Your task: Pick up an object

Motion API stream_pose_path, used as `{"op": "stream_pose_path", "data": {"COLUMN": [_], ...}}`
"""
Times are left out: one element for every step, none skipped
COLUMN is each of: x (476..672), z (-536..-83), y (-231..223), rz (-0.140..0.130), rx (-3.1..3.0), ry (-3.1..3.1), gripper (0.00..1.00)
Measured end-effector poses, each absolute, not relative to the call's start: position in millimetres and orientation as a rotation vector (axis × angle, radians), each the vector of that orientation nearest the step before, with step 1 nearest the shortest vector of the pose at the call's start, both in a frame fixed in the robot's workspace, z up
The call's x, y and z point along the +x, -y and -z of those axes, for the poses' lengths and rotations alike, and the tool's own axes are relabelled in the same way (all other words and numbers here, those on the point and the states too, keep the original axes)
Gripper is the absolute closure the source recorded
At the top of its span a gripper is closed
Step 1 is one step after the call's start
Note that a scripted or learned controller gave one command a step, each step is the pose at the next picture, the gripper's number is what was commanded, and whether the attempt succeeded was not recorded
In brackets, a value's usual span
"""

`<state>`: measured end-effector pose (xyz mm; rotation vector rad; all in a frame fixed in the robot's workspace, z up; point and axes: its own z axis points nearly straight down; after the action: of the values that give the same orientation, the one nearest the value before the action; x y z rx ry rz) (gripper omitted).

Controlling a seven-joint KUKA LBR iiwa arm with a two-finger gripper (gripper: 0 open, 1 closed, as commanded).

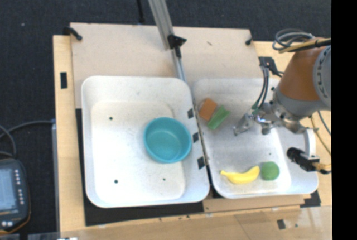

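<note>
The right bin [234,94] holds an orange block [207,108] touching a green block [218,118] near its left wall, plus a yellow banana [241,176] and a green ball [269,171] along its front edge. My gripper [252,124] hangs over the middle of this bin, to the right of the two blocks and above the banana. Its metal fingers [242,125] look spread, with nothing between them. A blue bowl [167,139] sits in the left bin [100,116], close to the divider.
A slanted metal pole [159,10] rises from the back of the bench between the bins. The grey and orange arm [301,82] covers the right bin's right side. Bare bin floor lies between the blocks and the banana.
</note>
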<state>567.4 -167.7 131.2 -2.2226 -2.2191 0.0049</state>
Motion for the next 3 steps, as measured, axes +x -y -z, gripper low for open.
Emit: {"op": "stream_pose_path", "data": {"x": [569.3,574.0,579.1], "z": [-145,-208,-273], "y": [168,175,177], "rz": [0.004,0.006,0.007], "rx": [-2.231,-2.227,-2.224], "ry": [2.217,2.228,2.231], "gripper": [1.00,1.00,1.00]}}
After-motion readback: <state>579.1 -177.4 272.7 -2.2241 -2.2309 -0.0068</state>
